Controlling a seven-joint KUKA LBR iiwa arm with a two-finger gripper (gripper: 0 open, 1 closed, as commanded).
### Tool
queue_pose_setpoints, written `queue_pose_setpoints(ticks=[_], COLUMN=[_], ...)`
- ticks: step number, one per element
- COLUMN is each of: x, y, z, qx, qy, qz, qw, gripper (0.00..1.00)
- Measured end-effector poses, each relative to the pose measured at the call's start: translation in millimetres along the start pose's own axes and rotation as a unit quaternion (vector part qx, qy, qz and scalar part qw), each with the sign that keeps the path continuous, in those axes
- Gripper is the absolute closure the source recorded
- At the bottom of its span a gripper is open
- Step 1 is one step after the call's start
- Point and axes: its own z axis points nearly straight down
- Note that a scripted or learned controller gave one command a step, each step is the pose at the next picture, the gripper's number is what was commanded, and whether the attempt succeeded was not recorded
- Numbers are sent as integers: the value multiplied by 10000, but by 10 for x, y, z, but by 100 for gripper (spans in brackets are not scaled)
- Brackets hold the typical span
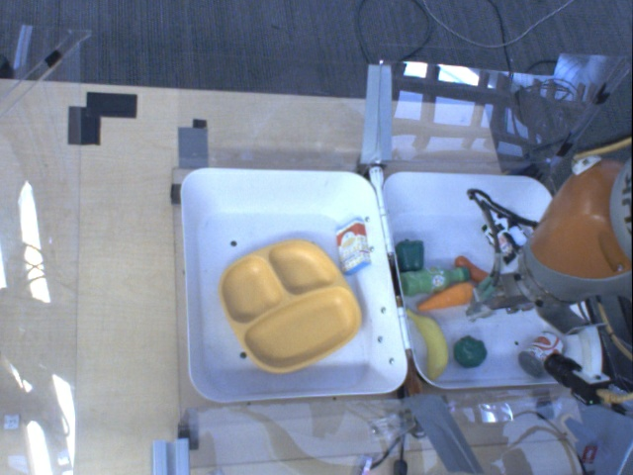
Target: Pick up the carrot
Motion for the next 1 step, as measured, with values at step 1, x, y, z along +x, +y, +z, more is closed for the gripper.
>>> queue_pose_setpoints(ticks=[1], x=[-372], y=[-45], z=[321], qx=[-13], qy=[8], qz=[-1001], qw=[9950], gripper=[100])
